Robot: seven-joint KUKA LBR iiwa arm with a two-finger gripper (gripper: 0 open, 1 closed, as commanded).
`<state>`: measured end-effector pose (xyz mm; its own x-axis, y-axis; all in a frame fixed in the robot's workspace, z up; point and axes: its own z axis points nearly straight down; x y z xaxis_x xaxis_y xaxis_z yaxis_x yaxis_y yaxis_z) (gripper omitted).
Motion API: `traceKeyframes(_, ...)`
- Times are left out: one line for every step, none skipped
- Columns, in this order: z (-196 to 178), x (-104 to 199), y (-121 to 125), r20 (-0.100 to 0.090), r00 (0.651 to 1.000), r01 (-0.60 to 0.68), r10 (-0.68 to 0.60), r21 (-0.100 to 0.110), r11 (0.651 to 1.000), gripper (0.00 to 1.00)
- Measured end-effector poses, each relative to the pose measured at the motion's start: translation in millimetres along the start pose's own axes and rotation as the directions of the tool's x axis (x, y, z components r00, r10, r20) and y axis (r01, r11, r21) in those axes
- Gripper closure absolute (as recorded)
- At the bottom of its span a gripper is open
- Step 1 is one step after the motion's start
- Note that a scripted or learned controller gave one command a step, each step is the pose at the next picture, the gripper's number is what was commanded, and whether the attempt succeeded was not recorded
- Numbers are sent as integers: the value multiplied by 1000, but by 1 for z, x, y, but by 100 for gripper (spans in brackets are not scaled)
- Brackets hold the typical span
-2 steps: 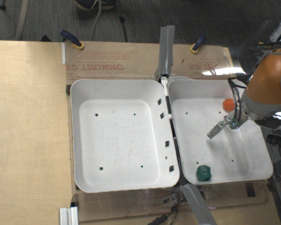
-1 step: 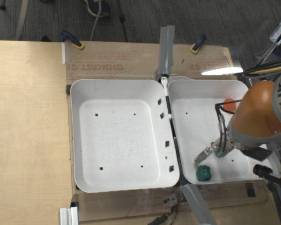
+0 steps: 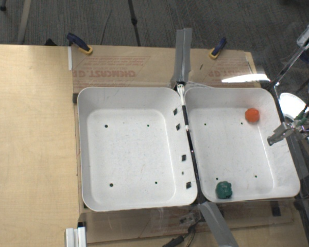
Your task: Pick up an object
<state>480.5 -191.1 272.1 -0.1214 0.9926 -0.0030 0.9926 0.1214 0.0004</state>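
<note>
A: Gripper (image 3: 278, 136) at the right rim of the right bin (image 3: 232, 94). We see a grey tip just over that rim; whether it is open or closed we cannot tell, and we see nothing held in it.

B: And the targets?

A: We note two in the right bin. An orange ball (image 3: 252, 115) lies near the bin's far right corner, close to the gripper; a green lump (image 3: 224, 190) lies at the bin's near wall, toward the left bin (image 3: 92, 153).

B: How will they handle?

A: We judge the ball light, smooth and apt to roll, best pinched across its middle from above. The lump looks soft and crumpled, so likely forgiving, though the near wall crowds one side.
</note>
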Motion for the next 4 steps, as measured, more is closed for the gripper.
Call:
traceKeyframes(171,-31,41,-5,996,91,-91,-1,996,0)
traceKeyframes(181,78,86,-3,997,76,-76,2,997,0)
traceKeyframes(181,89,8,-5,959,284,-284,2,959,0)
traceKeyframes(-22,2,-2,-1,1000,-4,4,1,1000,0)
